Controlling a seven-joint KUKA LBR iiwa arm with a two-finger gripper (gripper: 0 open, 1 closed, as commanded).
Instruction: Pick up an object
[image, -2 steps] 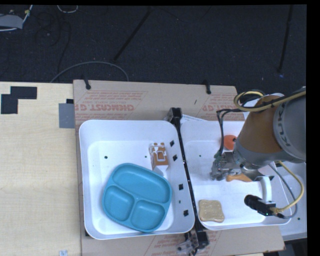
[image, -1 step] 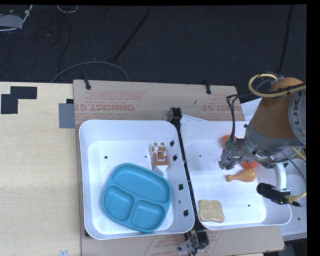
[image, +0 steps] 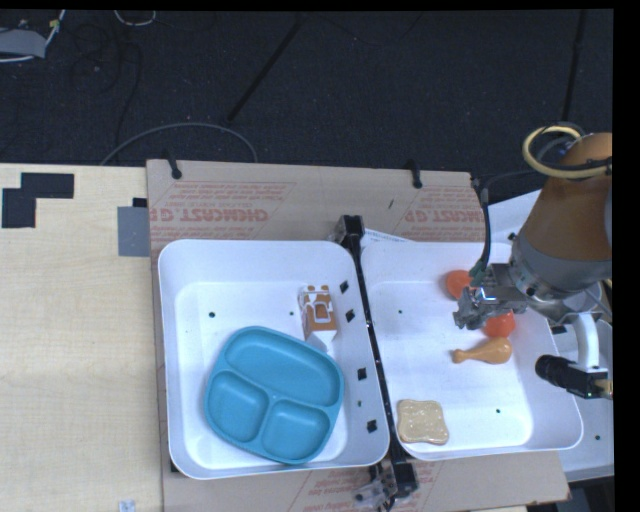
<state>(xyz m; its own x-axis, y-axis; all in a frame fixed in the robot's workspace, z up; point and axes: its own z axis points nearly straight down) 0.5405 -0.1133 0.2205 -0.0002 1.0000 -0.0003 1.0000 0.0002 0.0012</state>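
A: Here, in the right bin, the gripper hangs over the orange ball; we cannot tell its state.

B: We judge the ball light, stiff, slippery; pinch across its middle.

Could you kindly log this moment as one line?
gripper: right bin, over orange toys | grasp: unclear | drumstick, toast: lying | blue tray: left bin

smooth glossy plastic bins, matt blue plastic tray, cardboard sheet beneath.
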